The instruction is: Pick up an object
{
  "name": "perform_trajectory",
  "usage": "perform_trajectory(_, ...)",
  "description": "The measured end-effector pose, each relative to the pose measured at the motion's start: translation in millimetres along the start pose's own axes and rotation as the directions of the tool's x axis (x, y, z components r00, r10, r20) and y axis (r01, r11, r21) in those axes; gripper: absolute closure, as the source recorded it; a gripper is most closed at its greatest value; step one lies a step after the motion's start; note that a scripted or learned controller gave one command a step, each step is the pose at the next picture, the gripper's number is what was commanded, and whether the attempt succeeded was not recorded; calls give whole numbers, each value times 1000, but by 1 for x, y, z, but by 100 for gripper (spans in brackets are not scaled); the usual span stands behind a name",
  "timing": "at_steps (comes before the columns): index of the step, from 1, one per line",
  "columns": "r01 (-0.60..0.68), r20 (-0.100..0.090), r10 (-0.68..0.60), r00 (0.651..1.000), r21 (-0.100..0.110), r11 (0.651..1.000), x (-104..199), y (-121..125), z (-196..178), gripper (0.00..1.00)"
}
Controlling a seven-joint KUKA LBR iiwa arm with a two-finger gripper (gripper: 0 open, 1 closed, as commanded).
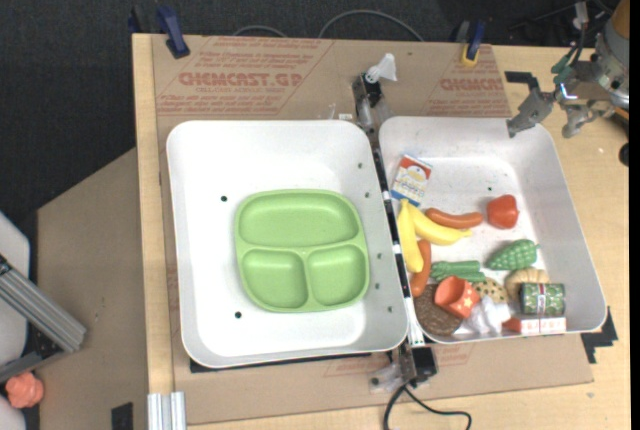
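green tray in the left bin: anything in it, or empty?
Empty. The green tray lies flat in the left bin, and all three compartments show bare green. The toy food is piled in the right bin.

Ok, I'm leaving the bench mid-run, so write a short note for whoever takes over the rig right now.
Gripper: the grey two-finger gripper hangs over the far right corner of the right white bin, fingers spread, nothing between them.
Things: the toy food lies in that bin's near half: yellow plastic banana, red round tomato, orange-red sausage, green can, small white carton. The green three-compartment plate sits in the left white bin.
Done: nothing picked yet.
Left: descend, grasp one item, lift.
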State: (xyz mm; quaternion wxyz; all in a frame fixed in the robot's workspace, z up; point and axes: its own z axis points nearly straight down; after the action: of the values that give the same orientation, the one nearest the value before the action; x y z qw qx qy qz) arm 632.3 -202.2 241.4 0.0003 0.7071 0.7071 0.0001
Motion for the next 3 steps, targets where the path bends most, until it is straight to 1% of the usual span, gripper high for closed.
perform_trajectory(1, 3, -4, -3, 1000, 1, 1000, -17, -29, 148, 0)
perform_trajectory(2, -2, -4, 2, 1000, 8, 1000, 8, -93, 158, 0)
perform_trajectory(3, 0, -2, 0, 1000, 3, 1000, 15, -93, 157, 0)
